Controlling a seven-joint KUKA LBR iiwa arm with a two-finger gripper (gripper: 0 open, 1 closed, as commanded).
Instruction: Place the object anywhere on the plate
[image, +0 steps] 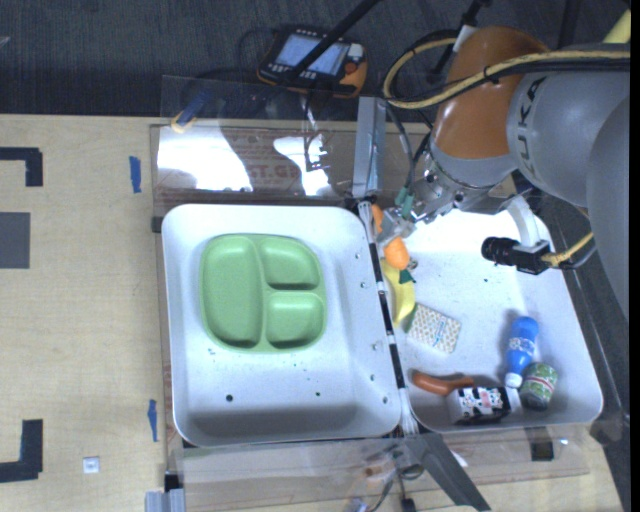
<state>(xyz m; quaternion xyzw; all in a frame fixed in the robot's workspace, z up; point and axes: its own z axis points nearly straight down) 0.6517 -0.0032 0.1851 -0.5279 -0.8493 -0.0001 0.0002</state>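
Note:
A green divided plate (262, 290) lies in the left white bin (190, 390). My gripper (405, 210) is at the far left corner of the right bin (575, 350), close to the wall between the bins. Just below it sits a small orange object (397, 253), with a yellow banana-like piece (404, 297) beside the divider. The arm's wrist hides the gripper's tip.
The right bin also holds a patterned pouch (436, 328), a sausage-like piece (438, 381), a black-and-white spotted item (481, 402), a blue bottle (520, 346) and a green can (541, 385). A black cable plug (512, 250) hangs over the bin.

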